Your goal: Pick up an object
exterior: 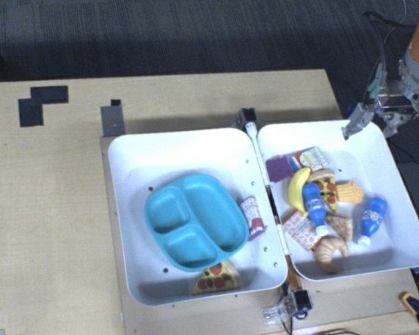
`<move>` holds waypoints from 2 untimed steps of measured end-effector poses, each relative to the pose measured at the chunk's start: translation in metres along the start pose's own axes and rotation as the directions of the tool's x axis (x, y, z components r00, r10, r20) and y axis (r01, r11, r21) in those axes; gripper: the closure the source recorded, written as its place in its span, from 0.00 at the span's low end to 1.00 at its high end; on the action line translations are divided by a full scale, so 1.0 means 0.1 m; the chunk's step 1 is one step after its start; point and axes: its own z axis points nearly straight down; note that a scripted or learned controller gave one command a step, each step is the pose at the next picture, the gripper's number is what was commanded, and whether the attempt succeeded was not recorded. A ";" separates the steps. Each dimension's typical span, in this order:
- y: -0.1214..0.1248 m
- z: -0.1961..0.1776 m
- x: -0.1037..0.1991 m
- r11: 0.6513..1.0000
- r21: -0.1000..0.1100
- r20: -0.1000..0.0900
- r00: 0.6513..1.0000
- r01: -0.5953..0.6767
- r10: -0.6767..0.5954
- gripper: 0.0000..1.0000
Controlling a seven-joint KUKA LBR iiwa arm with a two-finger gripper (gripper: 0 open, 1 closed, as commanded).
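Observation:
My gripper (372, 124) hangs over the far right corner of the right bin (401, 181), open, with nothing between its fingers. Below and to its left lies a heap of small things: a yellow banana (298, 188), a blue bottle (315, 204) across the heap, a second blue bottle (369, 219) near the right wall, a purple block (278, 167), a corn cob (347, 191) and a croissant (329, 247). The gripper is well apart from all of them.
The left bin (128, 208) holds a blue divided plate (194, 220), a small red-and-white can (252, 216) by the dividing wall and a pizza slice toy (215, 277) at the near wall. A black clamp (246, 115) sits at the far end between the bins.

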 end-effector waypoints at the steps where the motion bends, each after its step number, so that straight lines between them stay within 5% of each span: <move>1: -0.11 1.26 -0.05 1.000 0.003 -0.001 1.000 -0.003 0.003 0.00; 2: -0.40 1.80 0.21 1.000 -0.005 0.000 1.000 -0.003 0.003 0.00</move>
